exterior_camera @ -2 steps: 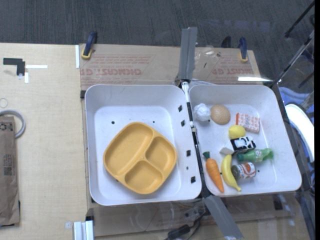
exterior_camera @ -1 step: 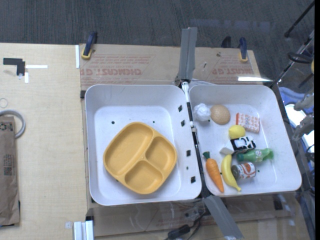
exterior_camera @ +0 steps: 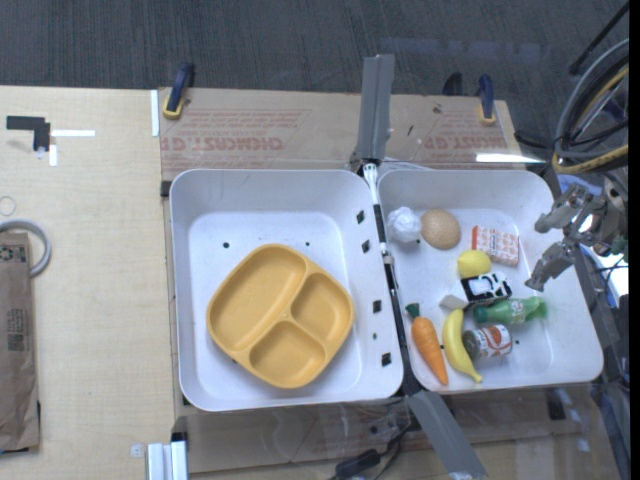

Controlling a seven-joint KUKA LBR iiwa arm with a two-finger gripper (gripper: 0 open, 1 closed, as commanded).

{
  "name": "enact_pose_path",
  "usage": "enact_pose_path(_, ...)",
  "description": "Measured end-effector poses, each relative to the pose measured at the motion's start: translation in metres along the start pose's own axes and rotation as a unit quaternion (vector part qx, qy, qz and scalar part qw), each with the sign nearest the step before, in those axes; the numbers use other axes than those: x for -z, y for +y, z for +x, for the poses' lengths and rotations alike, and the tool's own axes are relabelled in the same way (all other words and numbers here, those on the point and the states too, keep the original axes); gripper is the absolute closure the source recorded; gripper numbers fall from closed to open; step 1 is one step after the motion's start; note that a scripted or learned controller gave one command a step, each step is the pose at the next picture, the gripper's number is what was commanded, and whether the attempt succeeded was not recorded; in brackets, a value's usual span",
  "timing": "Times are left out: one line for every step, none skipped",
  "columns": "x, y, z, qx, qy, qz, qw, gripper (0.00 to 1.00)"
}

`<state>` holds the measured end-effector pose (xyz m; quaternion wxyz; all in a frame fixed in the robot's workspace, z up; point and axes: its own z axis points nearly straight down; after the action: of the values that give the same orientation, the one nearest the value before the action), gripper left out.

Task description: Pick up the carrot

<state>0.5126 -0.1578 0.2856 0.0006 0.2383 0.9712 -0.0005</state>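
Observation:
The carrot [exterior_camera: 427,345], orange with a green top, lies in the right bin [exterior_camera: 580,363] near its lower left corner, pointing toward the front edge. A banana [exterior_camera: 457,343] lies right beside it. My gripper [exterior_camera: 556,246] hangs at the right bin's right rim, well to the right of the carrot and higher in the view. Its fingers [exterior_camera: 549,266] stand apart with nothing between them.
The right bin also holds a white crumpled item [exterior_camera: 404,224], a tan egg-like ball [exterior_camera: 440,228], a red-white packet [exterior_camera: 496,243], a lemon [exterior_camera: 474,263], a small black-white box [exterior_camera: 486,288], a green bottle [exterior_camera: 510,311] and a can [exterior_camera: 488,342]. A yellow divided plate [exterior_camera: 280,315] sits in the left bin [exterior_camera: 190,268].

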Motion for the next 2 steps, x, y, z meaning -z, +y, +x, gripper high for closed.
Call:
enact_pose_path(-0.156,0.032,0.029,0.224,-0.001,-0.001,0.9746,0.0)
enact_pose_path(-0.111,-0.028,0.006,0.222,-0.001,0.0,0.9751,0.0)
